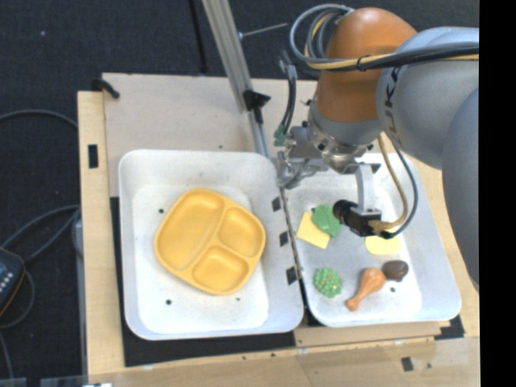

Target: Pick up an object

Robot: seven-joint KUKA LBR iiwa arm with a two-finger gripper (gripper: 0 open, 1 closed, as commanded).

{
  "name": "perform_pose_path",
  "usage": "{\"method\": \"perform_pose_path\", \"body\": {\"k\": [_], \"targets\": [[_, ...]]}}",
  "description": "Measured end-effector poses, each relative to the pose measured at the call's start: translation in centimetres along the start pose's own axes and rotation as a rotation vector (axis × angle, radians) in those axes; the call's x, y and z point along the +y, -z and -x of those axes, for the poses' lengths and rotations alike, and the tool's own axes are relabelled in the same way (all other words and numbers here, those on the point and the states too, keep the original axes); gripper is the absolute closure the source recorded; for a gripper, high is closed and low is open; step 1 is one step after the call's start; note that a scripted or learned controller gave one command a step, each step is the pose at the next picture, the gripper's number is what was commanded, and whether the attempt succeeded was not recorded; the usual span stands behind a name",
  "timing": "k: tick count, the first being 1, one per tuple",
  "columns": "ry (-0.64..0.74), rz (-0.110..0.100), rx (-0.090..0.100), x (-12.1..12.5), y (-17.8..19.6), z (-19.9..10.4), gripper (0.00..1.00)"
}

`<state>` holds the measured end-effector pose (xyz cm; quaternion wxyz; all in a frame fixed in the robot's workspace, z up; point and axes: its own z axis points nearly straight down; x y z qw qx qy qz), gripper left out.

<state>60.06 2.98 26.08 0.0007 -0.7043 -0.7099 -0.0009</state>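
The right bin (431, 297) holds several small toy foods. A yellow wedge (313, 231) lies beside a green leafy piece (326, 218) near the bin's left side. Closer to the front are a green knobbly ball (327, 281), a tan drumstick (367, 287), a dark brown piece (395, 270) and a pale yellow piece (382, 245). My gripper (292, 176) hangs over the far left corner of the right bin, close to the wall shared with the left bin. It is above and behind the yellow wedge, apart from it. I see nothing held in it.
A yellow divided plate (210, 240) lies in the left bin (141, 176). A slanted metal pole (234, 63) rises behind the bins, close to the gripper. The grey arm with its orange band (363, 47) covers the right bin's far side.
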Motion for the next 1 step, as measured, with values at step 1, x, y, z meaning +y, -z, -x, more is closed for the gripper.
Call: {"method": "perform_pose_path", "body": {"k": [1], "targets": [[-0.002,-0.001,-0.001,-2.91,-0.48,-3.63,1.00]]}}
